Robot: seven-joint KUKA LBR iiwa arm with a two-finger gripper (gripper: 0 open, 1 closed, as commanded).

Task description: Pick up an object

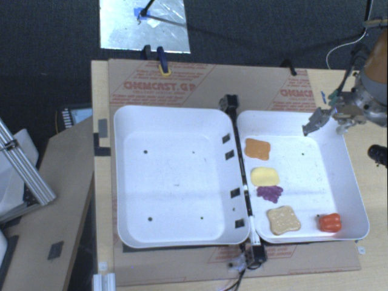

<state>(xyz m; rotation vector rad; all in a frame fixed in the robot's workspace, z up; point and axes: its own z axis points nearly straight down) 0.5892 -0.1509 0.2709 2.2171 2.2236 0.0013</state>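
Right now you are looking at the gripper point(324, 119) hanging over the right bin point(354, 180) at about its one o'clock corner, with nothing sitting between its fingers (how wide they are standing, you cannot tell from this angle). Five pieces are lying in that bin: an orange piece point(257, 149) at eleven o'clock, a yellow one point(264, 176) just below it, a purple one point(270, 193) touching the yellow, a tan slice point(283, 219) at seven o'clock, and a red piece point(329, 222) at five o'clock. The left bin point(121, 180) is sitting beside it on the surface point(79, 156).
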